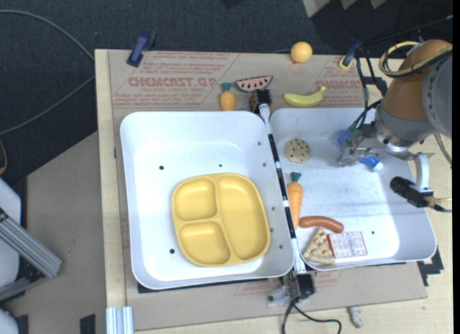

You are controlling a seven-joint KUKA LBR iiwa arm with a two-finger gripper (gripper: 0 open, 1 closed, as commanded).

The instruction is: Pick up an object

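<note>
My gripper [350,154] hangs low over the back of the right bin [402,250], on the grey arm [410,103] that comes in from the right. The cookie [297,150] lies to its left, a short way off. Along the bin's left wall lies a carrot [295,197]. Toward the front are a sausage [321,222], a pizza slice [318,247] and a small printed card [350,244]. Nothing can be seen held in the gripper. A small blue piece [371,161] shows just right of it.
The left bin [144,182] holds a yellow divided plate [218,219]. On the board behind the bins lie a banana [304,98], a watermelon slice [254,82], a small orange carrot toy [228,98] and an orange ball [302,52]. A black part [408,192] juts over the right bin's right side.
</note>
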